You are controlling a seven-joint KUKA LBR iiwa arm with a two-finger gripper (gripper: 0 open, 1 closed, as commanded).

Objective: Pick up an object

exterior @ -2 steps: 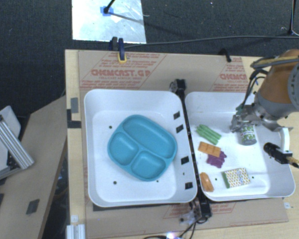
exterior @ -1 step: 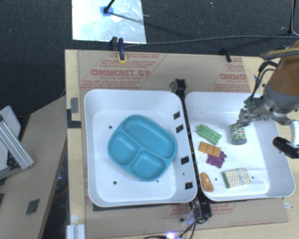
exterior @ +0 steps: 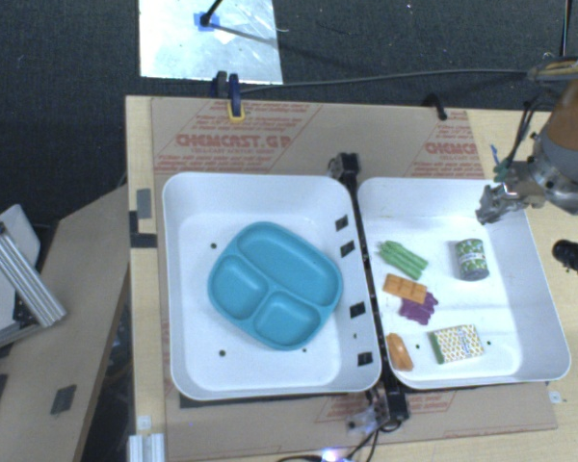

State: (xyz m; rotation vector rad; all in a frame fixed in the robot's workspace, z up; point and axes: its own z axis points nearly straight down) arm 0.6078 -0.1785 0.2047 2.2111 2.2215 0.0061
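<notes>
You see the gripper (exterior: 494,205) hovering at the right bin's (exterior: 544,306) far right rim; whether its fingers are spread or clenched cannot be told. Just below it in that bin stands a small green can (exterior: 470,259), apart from the gripper.

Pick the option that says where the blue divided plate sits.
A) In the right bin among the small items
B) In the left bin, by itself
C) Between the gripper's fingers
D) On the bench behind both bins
B: the blue divided plate lies flat on the floor of the left bin, while the green can and the other small items lie in the right bin.
</notes>
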